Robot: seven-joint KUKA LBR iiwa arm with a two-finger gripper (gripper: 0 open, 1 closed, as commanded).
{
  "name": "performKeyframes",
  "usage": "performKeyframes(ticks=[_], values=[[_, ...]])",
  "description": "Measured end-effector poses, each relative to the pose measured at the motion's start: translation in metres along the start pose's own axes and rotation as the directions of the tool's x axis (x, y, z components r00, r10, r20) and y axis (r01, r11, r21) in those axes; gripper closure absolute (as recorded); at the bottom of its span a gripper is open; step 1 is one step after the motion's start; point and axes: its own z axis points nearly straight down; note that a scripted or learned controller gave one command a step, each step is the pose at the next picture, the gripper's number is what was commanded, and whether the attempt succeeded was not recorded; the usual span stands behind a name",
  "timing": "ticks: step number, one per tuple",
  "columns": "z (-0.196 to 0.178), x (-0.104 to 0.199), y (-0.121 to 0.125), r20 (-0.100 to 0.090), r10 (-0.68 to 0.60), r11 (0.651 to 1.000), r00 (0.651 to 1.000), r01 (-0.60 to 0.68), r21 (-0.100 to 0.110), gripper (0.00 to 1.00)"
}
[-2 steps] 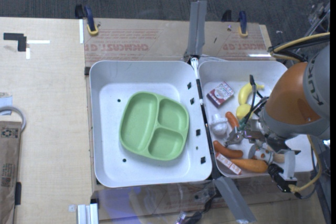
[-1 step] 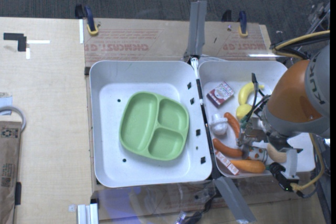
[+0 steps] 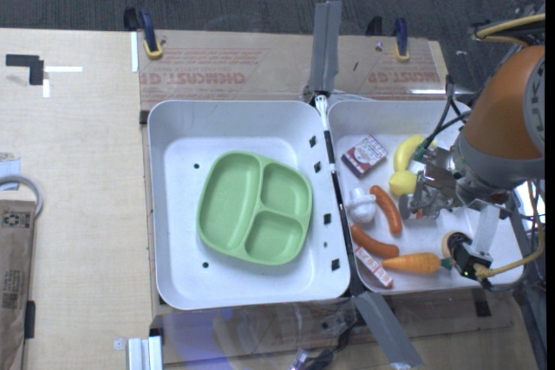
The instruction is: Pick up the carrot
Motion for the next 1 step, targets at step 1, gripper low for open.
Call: performKeyframes(ticks=[1], values=[[-0.0751,0.0202,0.0205,0.001,-0.196,0.981,0.981,0.196,0.001,1.0]])
